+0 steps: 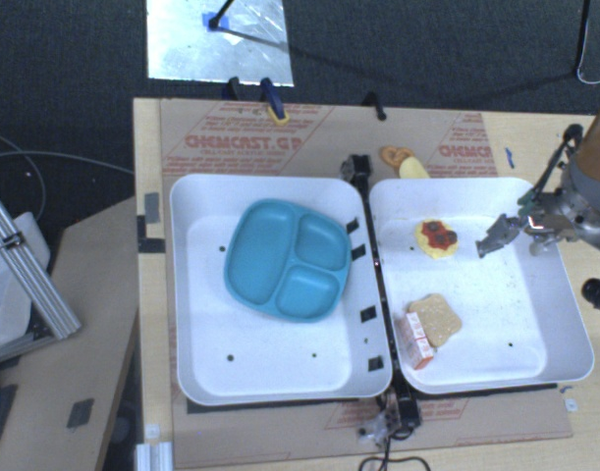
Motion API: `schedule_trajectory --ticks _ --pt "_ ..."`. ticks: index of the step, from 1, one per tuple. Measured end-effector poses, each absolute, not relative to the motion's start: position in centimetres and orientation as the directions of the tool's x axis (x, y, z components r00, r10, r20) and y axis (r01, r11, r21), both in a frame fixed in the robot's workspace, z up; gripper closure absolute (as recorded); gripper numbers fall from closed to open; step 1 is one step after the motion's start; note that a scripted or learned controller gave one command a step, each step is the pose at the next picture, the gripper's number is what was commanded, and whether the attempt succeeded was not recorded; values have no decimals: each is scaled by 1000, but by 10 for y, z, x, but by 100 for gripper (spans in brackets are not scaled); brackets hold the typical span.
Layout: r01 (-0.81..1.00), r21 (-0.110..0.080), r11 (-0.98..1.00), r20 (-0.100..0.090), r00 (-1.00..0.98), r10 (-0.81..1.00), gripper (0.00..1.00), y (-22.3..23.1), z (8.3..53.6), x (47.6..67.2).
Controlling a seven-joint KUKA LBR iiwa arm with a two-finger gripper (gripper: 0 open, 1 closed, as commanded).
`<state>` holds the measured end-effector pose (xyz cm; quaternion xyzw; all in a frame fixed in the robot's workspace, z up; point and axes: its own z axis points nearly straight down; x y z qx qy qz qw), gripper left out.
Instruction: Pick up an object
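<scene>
Gripper (517, 235), fingers apart and holding nothing, hangs beside the pizza toy (437, 238); bread (437, 319) and carton (414, 339) (touching) lie nearer; left bin (196, 263) holds a blue plate (287, 260).

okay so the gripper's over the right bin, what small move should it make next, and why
Probably shift the gripper toward the small pizza toy, which lies apart from it in the right bin. Nothing sits between its open fingers, and that toy looks nearest; the bread slice lies farther off.

"CHEMCAST GP", probably, in red print on the brown board (243, 138) under the bins.
</scene>
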<state>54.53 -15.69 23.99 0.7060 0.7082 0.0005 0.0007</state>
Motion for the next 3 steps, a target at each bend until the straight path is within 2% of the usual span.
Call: schedule_trajectory --ticks 1,2,3 --pt "1000 8 -2 -3 2 1000 0 -209 82 517" --pt "1000 8 9 -1 -9 1000 0 -130 238 518" --pt "1000 10 0 -2 0 1000 0 -119 82 489"
